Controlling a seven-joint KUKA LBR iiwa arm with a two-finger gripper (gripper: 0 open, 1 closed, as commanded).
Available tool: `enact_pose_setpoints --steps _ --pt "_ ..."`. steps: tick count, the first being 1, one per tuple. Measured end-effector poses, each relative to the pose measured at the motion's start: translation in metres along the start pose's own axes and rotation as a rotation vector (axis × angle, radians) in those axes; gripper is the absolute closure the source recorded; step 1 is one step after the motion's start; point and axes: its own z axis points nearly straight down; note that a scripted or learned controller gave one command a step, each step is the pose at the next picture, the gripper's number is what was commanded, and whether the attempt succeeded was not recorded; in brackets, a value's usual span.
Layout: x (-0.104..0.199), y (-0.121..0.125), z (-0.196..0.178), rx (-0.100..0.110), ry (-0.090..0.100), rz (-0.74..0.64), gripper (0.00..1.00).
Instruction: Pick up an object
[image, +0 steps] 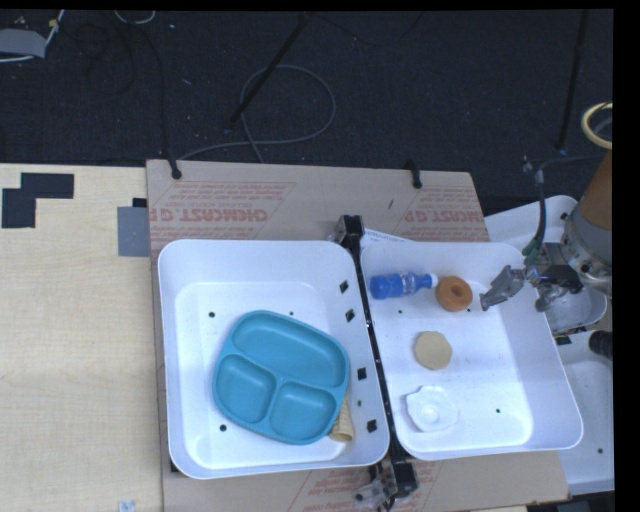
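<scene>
A: From the overhead camera, where does the tool (503, 287) sit?

B: Over the right bin (545, 390), at its far right side, beside the donut (454, 293). Open or closed, I cannot tell.

A: Risks?

B: The donut lies near the bin's far wall and the blue bottle (400, 285); a descent could clip either. The tan disc (433, 349) has more open room around it.
</scene>
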Motion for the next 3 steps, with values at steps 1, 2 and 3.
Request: enact_pose_setpoints --steps 1,2,3 --pt "0.0 0.003 -0.007 -0.013 -0.003 -0.002 0.0" --pt "0.001 0.001 0.036 -0.007 -0.001 -0.002 0.0" --pt "0.011 -0.006 0.089 -0.006 0.0 -0.002 0.0"
